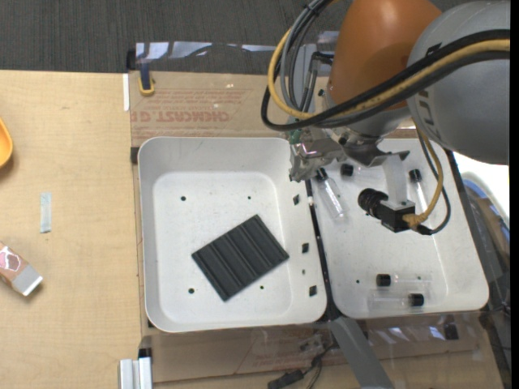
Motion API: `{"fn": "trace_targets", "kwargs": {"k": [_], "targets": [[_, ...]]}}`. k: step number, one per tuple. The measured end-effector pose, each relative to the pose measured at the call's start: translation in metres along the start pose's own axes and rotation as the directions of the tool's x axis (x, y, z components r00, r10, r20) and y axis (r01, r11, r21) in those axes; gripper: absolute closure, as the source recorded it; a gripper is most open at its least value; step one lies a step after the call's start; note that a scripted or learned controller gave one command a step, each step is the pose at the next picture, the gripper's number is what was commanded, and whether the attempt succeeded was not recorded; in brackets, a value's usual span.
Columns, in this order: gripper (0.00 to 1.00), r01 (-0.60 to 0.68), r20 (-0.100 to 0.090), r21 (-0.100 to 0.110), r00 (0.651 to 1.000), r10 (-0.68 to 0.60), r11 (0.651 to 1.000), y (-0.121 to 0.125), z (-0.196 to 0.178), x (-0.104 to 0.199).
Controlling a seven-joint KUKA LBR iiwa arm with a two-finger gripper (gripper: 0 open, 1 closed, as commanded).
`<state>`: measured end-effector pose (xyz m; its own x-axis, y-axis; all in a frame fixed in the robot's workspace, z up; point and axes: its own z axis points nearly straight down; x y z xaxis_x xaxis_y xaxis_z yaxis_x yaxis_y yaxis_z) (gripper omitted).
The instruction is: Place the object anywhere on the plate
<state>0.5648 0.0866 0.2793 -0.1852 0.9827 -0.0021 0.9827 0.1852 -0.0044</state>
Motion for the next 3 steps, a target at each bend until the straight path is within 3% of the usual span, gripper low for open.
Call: {"fn": "trace_targets", "kwargs": {"k": [1, 2, 3], "targets": [[1.0, 0.055, 0.0, -0.001, 0.998, -0.055, 0.998, -0.057, -0.002, 0.0], [1.0, 0.368, 0.001, -0.003, 0.93, -0.368, 0.93, -0.029, 0.006, -0.009], [1.0, 0.796, 0.002, -0.004, 0.606, -0.796, 0.606, -0.052, -0.014, -0.006]]}}
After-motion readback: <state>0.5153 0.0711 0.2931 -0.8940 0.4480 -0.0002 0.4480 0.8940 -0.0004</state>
